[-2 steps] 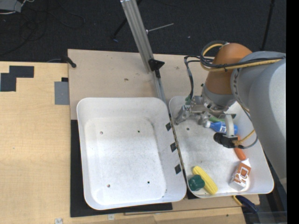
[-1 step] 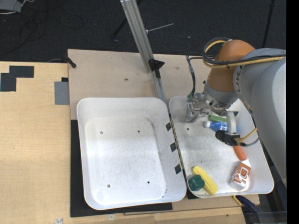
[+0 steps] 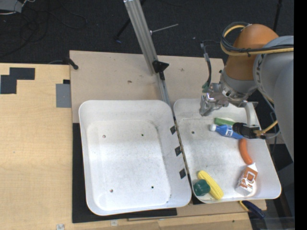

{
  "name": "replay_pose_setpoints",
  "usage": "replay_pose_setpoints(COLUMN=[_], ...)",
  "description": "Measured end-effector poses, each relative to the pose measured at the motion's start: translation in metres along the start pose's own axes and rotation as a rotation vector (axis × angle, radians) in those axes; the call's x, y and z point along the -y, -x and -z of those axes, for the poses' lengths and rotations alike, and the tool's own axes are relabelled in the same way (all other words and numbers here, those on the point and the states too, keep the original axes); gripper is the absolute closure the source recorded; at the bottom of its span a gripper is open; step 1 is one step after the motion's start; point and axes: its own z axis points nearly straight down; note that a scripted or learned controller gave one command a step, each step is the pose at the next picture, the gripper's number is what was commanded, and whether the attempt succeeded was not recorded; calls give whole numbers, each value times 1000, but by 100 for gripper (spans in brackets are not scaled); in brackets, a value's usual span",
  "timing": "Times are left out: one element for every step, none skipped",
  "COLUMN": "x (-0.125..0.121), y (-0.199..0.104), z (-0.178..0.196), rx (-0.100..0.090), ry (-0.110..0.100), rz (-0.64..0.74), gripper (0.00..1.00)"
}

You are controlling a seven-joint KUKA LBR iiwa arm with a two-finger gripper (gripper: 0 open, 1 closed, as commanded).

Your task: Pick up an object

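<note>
Robotics lab, KUKA arm [image 3: 259, 56] over white bins [image 3: 96, 110], alu. profile post [image 3: 144, 35], floor cables [image 3: 19, 4]

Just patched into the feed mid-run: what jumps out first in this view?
The grey arm with its orange band dominates the upper right, its tool hanging over the far edge of the right bin. All the colour sits in that bin: a blue bottle and a sausage along its right side, a yellow corn cob and an orange-and-white carton at its near edge. The left bin is plain white beside it.
</note>
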Motion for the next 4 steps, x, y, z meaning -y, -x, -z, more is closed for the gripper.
replay_pose_setpoints(x=[-1,22,43,65], y=[1,-43,-86,-133], z=[44,52,56,60], rx=[-1,-3,-3,-3], ry=[-1,-8,-9,-10], rz=[4,8,8,9], gripper=[100,100,100,100])
